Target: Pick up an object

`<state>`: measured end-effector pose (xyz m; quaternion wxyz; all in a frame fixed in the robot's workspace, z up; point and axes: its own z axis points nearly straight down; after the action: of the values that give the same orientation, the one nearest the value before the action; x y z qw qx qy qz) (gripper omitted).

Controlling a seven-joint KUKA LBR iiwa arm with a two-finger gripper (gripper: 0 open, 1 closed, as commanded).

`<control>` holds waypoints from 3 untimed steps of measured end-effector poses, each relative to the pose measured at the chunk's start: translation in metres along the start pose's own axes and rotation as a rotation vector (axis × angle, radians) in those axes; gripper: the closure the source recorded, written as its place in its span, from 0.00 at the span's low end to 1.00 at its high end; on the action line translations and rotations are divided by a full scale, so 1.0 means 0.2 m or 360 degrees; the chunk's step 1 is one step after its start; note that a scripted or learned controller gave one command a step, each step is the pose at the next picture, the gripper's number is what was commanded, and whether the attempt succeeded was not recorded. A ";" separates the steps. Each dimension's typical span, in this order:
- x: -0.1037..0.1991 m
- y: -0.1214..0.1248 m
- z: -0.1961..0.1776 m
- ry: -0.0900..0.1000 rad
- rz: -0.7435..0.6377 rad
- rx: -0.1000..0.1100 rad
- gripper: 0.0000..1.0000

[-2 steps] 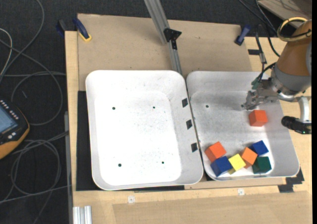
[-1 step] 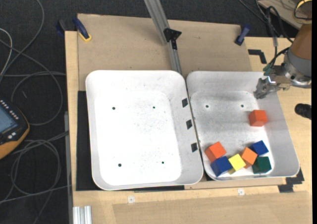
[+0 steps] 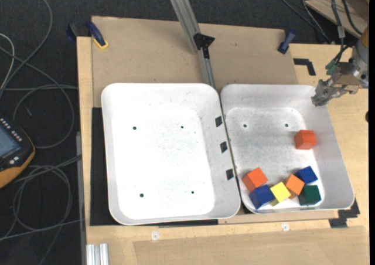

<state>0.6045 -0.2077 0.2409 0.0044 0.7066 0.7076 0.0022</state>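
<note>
Honestly, nothing's picked up yet: the hand (image 3: 323,95), finger spread unclear, hangs over the right bin's (image 3: 263,111) far corner, blocks (image 3: 282,187) untouched.

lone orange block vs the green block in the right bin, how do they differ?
Colour: the lone orange block is orange-red, the green block dark green.
Place: the lone orange block sits mid-bin, nearer the gripper; the green block sits in the near right corner.
Neighbours: the lone orange block stands apart from everything; the green block is packed against other blocks.
Shared: both are small cubes in the right bin.
</note>
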 end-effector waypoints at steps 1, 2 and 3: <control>0.00 0.01 -0.07 0.0002 0.0000 0.0007 1.00; 0.26 -0.04 -0.02 0.0009 -0.0006 0.0018 1.00; 0.50 -0.12 0.03 0.0010 -0.0006 0.0019 1.00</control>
<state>0.5796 -0.1075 0.2352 -0.0022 0.7053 0.7089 0.0002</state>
